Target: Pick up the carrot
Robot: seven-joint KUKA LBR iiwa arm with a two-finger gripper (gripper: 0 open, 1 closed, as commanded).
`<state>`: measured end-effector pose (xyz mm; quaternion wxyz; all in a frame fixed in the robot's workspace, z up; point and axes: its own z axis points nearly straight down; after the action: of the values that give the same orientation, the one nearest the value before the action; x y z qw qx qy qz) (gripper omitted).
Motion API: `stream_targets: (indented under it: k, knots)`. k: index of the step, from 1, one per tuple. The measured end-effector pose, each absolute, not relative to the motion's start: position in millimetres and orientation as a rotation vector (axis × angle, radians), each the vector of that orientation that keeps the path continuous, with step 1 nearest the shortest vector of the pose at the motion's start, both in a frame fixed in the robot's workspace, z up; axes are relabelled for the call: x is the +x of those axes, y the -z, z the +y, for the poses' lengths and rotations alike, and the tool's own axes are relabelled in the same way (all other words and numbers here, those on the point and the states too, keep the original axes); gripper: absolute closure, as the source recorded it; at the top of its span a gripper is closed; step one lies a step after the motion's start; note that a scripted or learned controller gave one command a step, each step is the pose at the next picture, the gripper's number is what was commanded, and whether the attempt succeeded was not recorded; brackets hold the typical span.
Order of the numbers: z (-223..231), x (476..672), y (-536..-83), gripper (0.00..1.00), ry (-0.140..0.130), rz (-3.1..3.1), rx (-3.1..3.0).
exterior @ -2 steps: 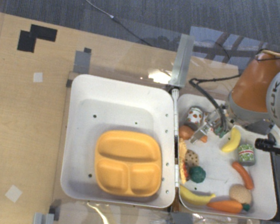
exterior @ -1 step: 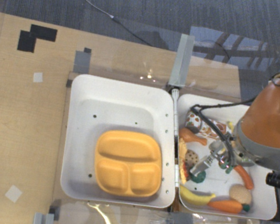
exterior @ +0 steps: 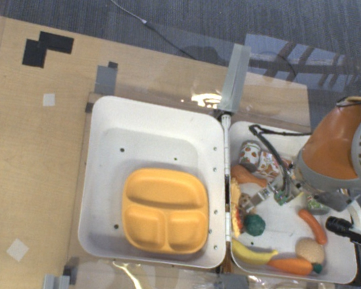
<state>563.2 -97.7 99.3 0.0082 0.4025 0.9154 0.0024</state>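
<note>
The carrot [exterior: 290, 264], orange with a dark green stub at its right end, lies along the front wall of the right bin [exterior: 344, 271]. A yellow banana [exterior: 251, 252] touches its left end. The arm's orange band and grey wrist hang over the bin's right half. My gripper [exterior: 259, 196] points left and down over the bin's left middle, well behind and left of the carrot, close above a green ball [exterior: 255, 224]. I see nothing held in it.
A beige egg-shaped piece [exterior: 310, 250] sits just behind the carrot, and a red-orange sausage-shaped piece [exterior: 313, 226] behind that. A spotted toy [exterior: 255, 158] and an orange piece [exterior: 246, 176] lie at the bin's back left. The left bin [exterior: 102, 161] holds a yellow divided tray [exterior: 166, 210].
</note>
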Motion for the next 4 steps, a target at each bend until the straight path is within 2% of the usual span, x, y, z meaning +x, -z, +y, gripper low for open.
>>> stream_targets:
  k: [1,2,3,4]
  knots:
    - [-100,611.0,-141,0.00,-0.006,2.870,1.250]
    - [-88,559.7,-96,0.00,-0.012,2.863,1.226]
    - [-96,598.4,-95,0.00,-0.019,2.560,1.790]
    - [-94,601.5,-108,1.00,-0.026,2.564,1.771]
